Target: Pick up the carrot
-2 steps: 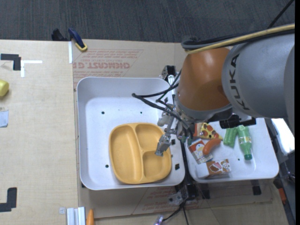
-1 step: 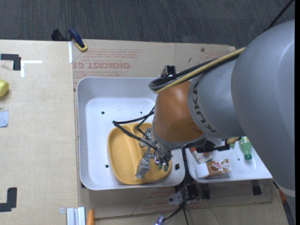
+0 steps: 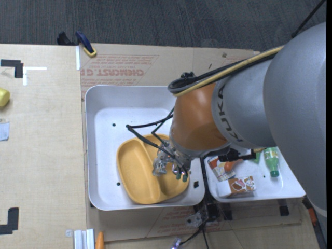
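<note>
The carrot [image 3: 226, 166] peeked orange beneath the arm in the right bin [image 3: 290, 188]; gripper [image 3: 171, 166] over the yellow bowl [image 3: 136, 175], grip unclear.

Below me a yellow dish [image 3: 136, 174] lies in the left bin [image 3: 98, 139] (lower centre), green bottle [image 3: 271, 162] at right.

Left bin [image 3: 98, 139]: yellow bowl [image 3: 137, 173] fills the near half, far half open floor. Right bin [image 3: 290, 191] mostly covered by the arm [image 3: 249, 102]; green bottle [image 3: 271, 162] and snack packet [image 3: 241, 184] crowd the visible strip.
</note>
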Motion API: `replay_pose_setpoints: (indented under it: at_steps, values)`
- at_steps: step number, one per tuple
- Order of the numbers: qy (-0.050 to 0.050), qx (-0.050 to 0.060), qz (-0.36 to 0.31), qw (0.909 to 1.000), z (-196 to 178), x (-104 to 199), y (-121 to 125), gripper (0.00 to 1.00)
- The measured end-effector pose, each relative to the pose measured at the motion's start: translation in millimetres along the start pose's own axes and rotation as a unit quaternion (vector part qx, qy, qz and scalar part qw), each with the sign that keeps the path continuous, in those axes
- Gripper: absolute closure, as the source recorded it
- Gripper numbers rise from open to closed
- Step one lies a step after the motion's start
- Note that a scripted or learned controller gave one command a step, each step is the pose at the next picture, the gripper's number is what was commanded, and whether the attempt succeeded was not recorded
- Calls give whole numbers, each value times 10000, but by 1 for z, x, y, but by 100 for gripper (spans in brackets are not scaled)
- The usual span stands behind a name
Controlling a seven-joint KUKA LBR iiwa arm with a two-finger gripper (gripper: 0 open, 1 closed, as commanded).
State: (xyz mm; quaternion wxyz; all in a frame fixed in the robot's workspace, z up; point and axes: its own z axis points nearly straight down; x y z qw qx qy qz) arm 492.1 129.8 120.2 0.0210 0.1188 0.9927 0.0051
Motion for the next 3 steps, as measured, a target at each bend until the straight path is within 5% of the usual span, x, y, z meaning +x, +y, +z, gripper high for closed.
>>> replay_pose_setpoints:
  at_steps: [1,2,3]
  values:
    - [203,69,-702,9973,29,37,88,100]
    - [180,81,375,9991,-34,26,95,100]
    - [163,124,2384,9710,-110,31,95,100]
